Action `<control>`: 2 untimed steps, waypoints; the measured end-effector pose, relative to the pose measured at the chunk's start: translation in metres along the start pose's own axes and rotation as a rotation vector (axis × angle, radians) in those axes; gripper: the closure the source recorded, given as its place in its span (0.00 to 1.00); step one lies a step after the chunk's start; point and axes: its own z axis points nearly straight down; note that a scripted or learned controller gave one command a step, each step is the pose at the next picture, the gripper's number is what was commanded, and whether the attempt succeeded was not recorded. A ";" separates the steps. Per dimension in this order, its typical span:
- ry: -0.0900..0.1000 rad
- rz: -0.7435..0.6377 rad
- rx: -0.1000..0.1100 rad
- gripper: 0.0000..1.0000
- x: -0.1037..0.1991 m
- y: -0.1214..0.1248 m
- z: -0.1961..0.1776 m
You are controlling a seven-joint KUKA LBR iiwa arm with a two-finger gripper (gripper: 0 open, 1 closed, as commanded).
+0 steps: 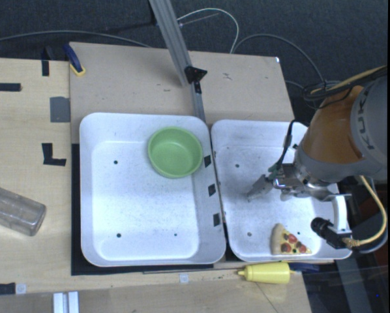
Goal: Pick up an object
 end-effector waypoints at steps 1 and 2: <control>-0.001 0.001 -0.004 0.00 -0.002 -0.001 0.062; 0.001 -0.001 -0.002 1.00 -0.002 -0.002 0.051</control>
